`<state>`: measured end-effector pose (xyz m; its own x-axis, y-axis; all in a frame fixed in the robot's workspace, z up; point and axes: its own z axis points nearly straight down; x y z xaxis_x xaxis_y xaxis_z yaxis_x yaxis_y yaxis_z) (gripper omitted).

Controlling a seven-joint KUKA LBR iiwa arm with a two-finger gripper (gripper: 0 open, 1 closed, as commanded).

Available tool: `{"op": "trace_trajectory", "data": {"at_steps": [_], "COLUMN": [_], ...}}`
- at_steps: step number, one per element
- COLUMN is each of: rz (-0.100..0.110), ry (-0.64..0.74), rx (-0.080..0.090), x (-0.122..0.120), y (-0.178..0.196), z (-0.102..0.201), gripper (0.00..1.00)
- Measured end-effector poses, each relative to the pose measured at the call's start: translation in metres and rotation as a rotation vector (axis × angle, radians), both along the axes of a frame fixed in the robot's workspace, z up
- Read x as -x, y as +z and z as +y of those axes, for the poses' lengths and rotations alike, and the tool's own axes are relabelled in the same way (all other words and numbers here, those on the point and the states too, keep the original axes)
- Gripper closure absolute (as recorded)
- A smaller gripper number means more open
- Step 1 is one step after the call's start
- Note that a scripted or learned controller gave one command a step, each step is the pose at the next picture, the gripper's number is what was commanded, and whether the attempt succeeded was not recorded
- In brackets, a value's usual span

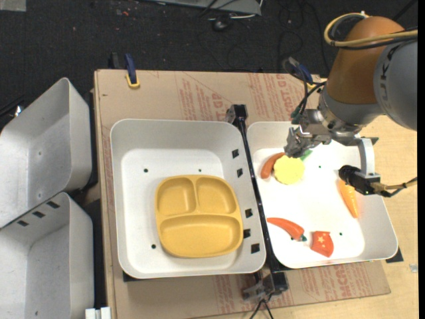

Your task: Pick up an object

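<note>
The arm (pixel 372 52) is reaching in from three o'clock, its gripper (pixel 297 145) hovering at the right bin's (pixel 372 248) twelve o'clock edge, just above the yellow disc (pixel 289 171), probably lining up a grasp; whether its fingers are released or clenched, I cannot tell. The yellow tray (pixel 198 215) is sitting in the left bin (pixel 126 178). An orange sausage (pixel 267 166) is crowding the disc at nine o'clock; a carrot (pixel 349 199), chili (pixel 286 226) and strawberry (pixel 322 243) are lying apart.

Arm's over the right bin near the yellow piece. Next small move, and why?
Probably a short straight descent onto the yellow round piece. The pincer sits just above its upper edge in the right bin, and nothing shows between its fingers. The orange sausage-like piece lies close on the left, so a slight nudge toward the yellow piece's middle first may avoid clipping it.
</note>
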<state>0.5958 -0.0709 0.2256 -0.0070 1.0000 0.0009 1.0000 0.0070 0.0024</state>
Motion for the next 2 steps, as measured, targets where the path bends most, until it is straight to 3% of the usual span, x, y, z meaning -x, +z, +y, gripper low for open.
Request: {"op": "trace_trajectory", "data": {"at_steps": [2], "rz": [0.002], "ry": [0.002], "rx": [-0.001], "x": [-0.006], "y": [0.003], "z": [0.121], "gripper": [1.0]}}
